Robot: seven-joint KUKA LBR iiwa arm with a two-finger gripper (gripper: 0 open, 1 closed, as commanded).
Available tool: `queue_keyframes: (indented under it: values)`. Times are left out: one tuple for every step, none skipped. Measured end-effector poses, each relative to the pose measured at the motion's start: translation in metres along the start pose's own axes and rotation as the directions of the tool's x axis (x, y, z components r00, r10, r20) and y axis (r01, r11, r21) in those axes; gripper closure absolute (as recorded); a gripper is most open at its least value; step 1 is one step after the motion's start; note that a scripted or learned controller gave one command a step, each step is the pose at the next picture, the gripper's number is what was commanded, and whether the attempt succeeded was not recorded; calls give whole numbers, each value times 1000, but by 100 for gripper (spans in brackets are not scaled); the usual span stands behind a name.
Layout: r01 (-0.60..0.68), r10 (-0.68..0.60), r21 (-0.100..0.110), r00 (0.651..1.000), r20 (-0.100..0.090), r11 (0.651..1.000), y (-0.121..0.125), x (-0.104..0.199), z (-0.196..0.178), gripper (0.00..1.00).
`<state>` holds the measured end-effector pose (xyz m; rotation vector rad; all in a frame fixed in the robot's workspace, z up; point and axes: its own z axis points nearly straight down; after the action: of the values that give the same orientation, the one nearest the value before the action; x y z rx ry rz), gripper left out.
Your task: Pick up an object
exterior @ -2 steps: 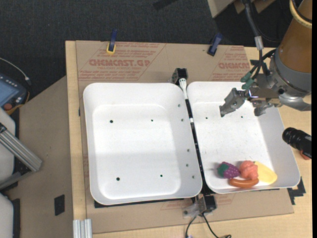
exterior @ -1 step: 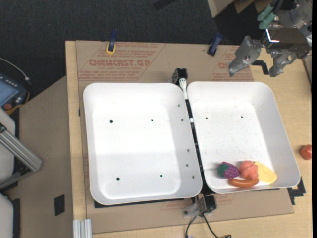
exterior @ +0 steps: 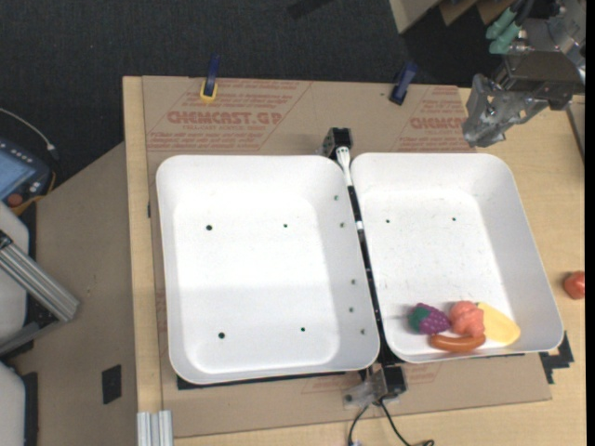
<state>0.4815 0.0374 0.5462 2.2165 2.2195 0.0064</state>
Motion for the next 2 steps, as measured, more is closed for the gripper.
queue_keyframes:
  values:
    - [-3,3,21,1000,2,1000,24,-8,129,100]
    - [4,-4,18,1000,0,1000,23,46,234,100]
